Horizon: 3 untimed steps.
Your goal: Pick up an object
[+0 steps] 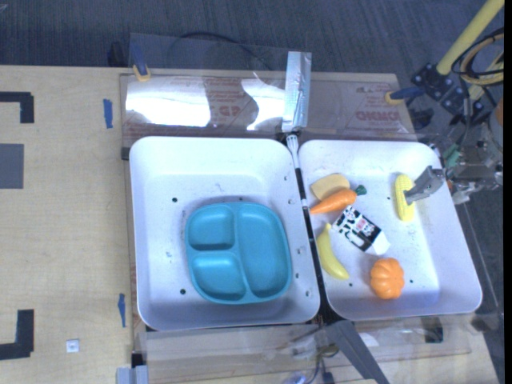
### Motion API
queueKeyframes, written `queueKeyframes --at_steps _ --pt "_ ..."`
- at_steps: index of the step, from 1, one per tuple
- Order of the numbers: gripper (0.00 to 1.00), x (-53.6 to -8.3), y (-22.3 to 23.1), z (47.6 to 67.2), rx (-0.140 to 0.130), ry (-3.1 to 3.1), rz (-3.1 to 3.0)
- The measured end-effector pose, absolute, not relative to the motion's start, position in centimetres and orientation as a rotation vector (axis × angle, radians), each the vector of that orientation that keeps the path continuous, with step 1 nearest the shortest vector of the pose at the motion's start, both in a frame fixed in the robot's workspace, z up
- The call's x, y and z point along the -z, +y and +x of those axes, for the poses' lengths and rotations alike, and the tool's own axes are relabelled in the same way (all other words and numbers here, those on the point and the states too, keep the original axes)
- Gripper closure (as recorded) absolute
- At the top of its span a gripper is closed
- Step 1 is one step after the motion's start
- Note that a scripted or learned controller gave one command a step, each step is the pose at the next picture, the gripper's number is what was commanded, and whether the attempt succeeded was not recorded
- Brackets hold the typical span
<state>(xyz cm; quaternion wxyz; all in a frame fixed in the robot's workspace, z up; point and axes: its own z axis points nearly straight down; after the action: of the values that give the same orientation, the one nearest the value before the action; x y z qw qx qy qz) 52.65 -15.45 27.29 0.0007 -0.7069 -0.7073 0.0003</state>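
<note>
1. Your gripper (426, 181) sits at the right side of the right bin (456, 294), low over its upper right part, with the arm coming in from the right edge.
2. The nearest thing to it is the small yellow corn cob (402, 198), which lies just to the gripper's left and seems to touch or sit just under the fingertip. I judge this the thing to go for.
3. The cob's long axis runs roughly up and down the view, so a grip across its short width would mean closing left to right.
4. I cannot tell whether the fingers are spread or pressed together; the tip is dark and small against the cob, and nothing is plainly pinched between them.
5. The cob looks short, stubby and bright yellow, lying flat on the white floor, apart from the other toys.
6. The carrot (332, 202), banana (331, 256), small orange pumpkin (386, 278) and black-and-white carton (359, 230) lie further left, well apart from the gripper.
</note>
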Motion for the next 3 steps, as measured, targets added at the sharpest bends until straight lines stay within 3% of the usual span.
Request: queueKeyframes --at_steps 1,2,3 --pt "0.0 -9.3 -16.9 56.5 0.001 -2.091 -2.346" --pt "0.0 -9.2 -16.9 56.5 0.001 -2.09 -2.346" --pt "0.0 -10.9 -20.9 65.4 0.013 -2.143 -2.295"
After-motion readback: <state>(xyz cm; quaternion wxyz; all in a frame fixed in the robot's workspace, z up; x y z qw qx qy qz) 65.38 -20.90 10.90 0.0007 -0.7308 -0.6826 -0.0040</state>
